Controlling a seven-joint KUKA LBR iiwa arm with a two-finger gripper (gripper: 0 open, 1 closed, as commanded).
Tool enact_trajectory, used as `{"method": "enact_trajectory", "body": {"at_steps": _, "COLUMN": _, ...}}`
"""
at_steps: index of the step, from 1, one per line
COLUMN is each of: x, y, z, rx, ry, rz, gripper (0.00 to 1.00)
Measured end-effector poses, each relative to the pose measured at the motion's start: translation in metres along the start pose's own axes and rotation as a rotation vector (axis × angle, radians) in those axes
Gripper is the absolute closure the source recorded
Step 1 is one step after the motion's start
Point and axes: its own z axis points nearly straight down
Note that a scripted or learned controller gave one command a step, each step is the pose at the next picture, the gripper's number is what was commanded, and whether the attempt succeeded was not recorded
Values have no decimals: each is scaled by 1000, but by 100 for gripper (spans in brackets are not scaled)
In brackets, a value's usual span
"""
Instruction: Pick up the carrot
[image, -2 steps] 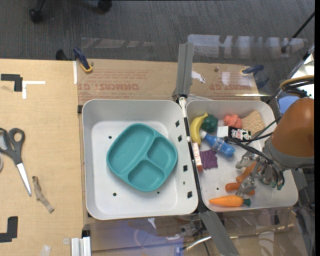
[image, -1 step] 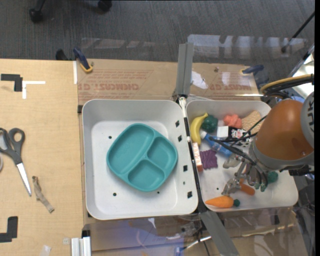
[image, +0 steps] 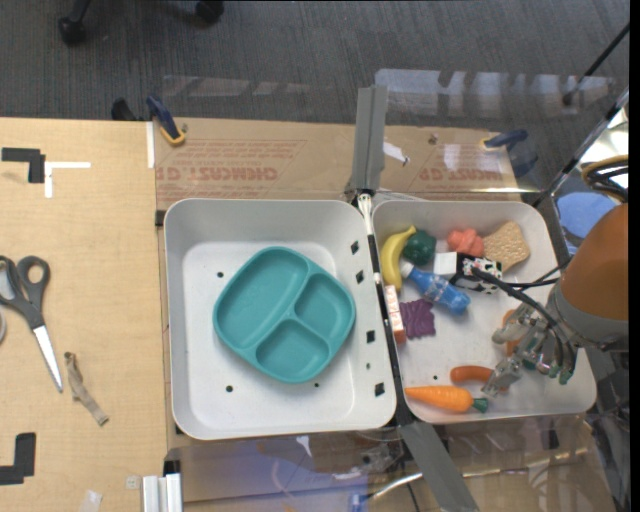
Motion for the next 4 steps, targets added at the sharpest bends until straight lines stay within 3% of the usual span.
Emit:
{"method": "enact_trajectory", "body": {"at_steps": 1, "x": 38, "y": 81, "z": 1, "rx": 0, "ry": 3, "rz": -29, "gripper": 0}}
{"method": "enact_trajectory", "body": {"at_steps": 2, "x": 35, "y": 70, "z": -83, "rx": 0, "ry": 1, "rz": -385, "gripper": 0}}
{"method": "enact_trajectory", "body": {"at_steps": 3, "x": -21, "y": 64, "z": -71, "rx": 1, "ry": 2, "rz": 56, "gripper": 0}}
{"method": "enact_trajectory", "body": {"at_steps": 4, "x": -53, "y": 18, "z": 1, "rx": 2, "ry": 3, "rz": 462, "gripper": 0}}
